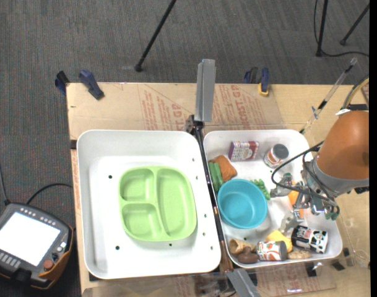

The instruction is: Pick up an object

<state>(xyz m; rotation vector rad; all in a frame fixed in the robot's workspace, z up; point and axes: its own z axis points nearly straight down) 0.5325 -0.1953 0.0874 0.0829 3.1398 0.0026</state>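
Here the pincer (298, 218) hangs low in the right-hand shallow white bin (272, 135), just right of the round blue plastic bowl (242, 203); whether it is apart or together cannot be told. A small black-and-white carton (311, 238) lies just below-right of the pincer. Left of the bowl, a light green divided plastic tray (157, 204) lies in the other white bin (95, 166).

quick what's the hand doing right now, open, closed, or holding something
Hand: cannot be told. It hangs low in the right bin, beside the blue bowl; nothing visibly held.
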